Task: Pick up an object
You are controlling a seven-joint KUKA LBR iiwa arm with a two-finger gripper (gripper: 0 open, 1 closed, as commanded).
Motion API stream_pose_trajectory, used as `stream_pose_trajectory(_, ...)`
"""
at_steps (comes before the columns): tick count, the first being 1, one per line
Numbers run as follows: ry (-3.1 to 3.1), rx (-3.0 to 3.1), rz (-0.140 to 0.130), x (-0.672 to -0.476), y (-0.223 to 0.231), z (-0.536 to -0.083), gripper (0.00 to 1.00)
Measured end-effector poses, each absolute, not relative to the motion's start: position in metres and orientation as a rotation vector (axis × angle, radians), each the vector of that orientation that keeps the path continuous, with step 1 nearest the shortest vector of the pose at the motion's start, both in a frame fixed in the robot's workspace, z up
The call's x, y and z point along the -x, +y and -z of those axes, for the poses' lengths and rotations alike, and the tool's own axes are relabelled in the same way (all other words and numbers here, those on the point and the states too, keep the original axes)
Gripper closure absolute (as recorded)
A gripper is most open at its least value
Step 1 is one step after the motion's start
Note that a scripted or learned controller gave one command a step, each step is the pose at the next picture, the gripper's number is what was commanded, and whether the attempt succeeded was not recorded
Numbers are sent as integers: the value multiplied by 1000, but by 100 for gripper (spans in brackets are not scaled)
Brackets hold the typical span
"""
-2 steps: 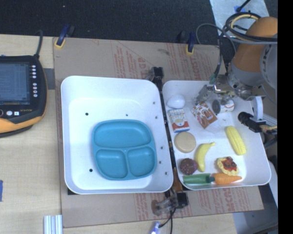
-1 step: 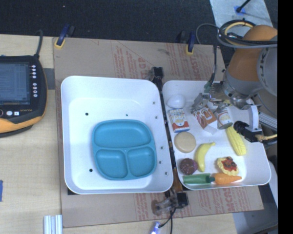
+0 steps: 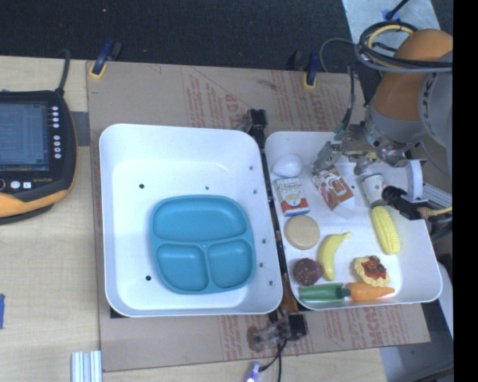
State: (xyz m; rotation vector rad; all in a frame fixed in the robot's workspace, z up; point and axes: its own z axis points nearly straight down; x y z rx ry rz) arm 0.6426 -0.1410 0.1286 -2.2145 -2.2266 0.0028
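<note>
The arm (image 3: 414,78) is cut off beside the right bin (image 3: 430,281), its bulk hiding that bin's far corner; the gripper (image 3: 334,156) is small and cluttered, its finger state unclear; the print on the two packets (image 3: 291,196) nearby is too small to read; the handheld screen (image 3: 20,153) is cut off at the left.

Even, fairly bright overhead light washes the two white bins (image 3: 183,146) almost to glare, with soft shadow along the left bin's inner wall at nine o'clock, a dark backdrop at twelve o'clock, and mild softness and grain throughout.
</note>
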Motion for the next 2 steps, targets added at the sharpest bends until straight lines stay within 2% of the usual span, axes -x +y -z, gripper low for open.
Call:
stream_pose_trajectory(1, -2225, 2216, -5, -629, -156, -92, 0)
stream_pose_trajectory(2, -2226, 2214, -7, -629, -157, -103, 100)
